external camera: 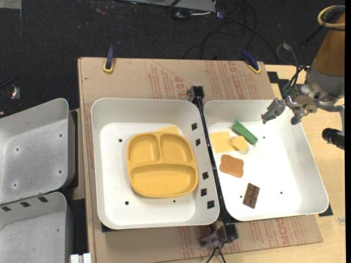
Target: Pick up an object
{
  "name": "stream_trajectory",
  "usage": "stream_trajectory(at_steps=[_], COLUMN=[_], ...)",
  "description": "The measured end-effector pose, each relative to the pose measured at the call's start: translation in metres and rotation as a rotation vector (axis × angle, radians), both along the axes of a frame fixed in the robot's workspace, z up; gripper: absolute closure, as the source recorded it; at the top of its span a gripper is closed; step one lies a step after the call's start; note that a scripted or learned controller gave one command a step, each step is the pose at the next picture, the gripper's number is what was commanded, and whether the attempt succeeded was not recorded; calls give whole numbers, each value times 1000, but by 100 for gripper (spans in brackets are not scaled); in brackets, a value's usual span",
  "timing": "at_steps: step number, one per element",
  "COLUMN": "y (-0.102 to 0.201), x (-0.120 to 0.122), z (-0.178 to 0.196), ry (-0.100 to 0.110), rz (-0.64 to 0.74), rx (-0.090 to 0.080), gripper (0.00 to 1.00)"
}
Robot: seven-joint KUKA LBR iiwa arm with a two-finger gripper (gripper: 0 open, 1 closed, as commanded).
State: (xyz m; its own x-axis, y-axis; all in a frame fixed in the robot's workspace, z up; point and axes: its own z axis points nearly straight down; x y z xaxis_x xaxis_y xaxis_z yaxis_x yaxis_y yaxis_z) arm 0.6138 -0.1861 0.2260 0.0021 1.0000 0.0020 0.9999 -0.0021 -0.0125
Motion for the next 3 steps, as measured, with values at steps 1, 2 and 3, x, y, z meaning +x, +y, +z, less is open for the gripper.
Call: stream_trajectory(at_steps=[1, 2, 3], y=[1, 6, 12], x=[3, -6, -8], z=[8, -43, -105], ry=[-13, -8, -7], rz=[3, 1, 2], rx=[-2, -1, -1], gripper=[0, 0, 0])
